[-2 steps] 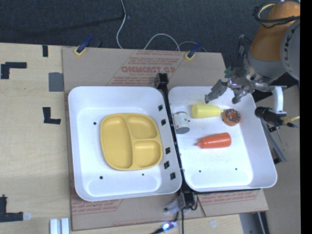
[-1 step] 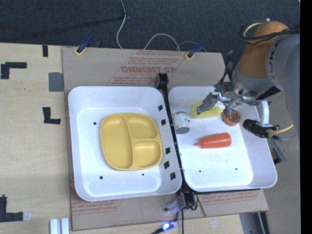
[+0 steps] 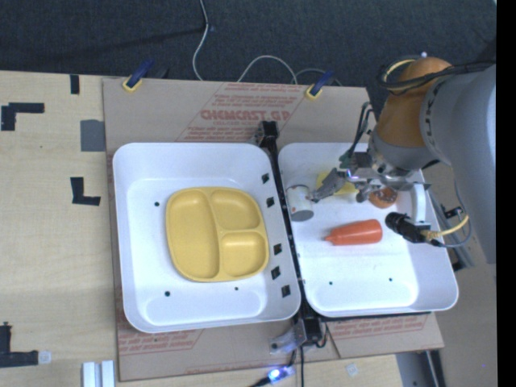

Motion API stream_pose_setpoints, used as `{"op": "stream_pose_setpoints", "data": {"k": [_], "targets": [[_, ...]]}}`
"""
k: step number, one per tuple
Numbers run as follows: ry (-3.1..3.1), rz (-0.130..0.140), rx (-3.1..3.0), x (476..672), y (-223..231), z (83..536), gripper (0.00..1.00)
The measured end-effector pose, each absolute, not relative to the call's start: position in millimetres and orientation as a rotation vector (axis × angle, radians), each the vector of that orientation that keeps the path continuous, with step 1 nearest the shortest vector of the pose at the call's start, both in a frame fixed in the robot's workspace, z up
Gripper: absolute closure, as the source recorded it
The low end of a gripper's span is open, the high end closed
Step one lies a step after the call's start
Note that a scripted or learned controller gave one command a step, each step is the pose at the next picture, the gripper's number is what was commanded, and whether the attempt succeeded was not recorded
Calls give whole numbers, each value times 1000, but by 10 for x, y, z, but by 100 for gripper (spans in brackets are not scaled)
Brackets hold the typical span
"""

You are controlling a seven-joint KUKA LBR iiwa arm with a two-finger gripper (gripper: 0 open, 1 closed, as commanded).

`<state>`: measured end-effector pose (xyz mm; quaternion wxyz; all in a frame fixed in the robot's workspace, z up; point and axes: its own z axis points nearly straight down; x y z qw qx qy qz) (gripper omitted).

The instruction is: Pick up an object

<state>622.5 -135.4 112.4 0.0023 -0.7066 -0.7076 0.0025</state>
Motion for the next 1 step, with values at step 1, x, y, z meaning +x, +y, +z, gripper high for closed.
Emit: {"op": "stream_pose_setpoints", "data": {"k": [1], "targets": [[-2225, 5, -2224, 6225, -1368, 840, 0]]}}
